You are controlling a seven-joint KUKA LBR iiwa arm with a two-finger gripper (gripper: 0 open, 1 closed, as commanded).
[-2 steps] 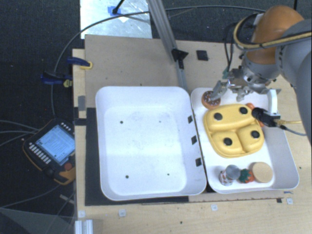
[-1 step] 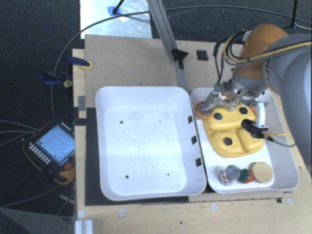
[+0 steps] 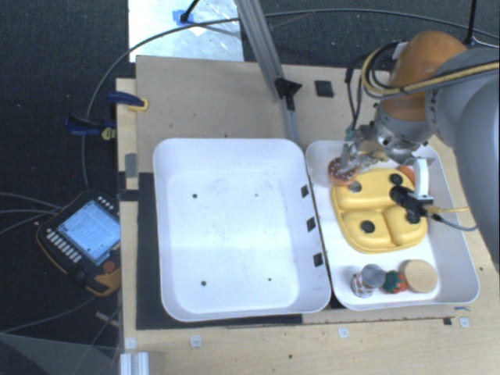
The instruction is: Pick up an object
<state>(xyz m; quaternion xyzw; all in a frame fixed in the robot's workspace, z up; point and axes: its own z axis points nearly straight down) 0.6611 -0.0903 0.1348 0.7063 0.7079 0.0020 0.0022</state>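
Gripper [image 3: 351,156] is lowered into the right bin's [image 3: 461,276] far corner; its state cannot be told. A small reddish object [image 3: 341,172] is seen directly beneath it, with the yellow tray [image 3: 375,213] just nearer: likely the target.

No text, label or number is legible anywhere; the pendant screen [image 3: 90,230] is a blur

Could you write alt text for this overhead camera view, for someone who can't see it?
A grey robot arm reaches from the right into the right-hand white bin, its hand low beside a large yellow object. Several small items lie near that bin's front edge; a second white bin sits beside it on the left.
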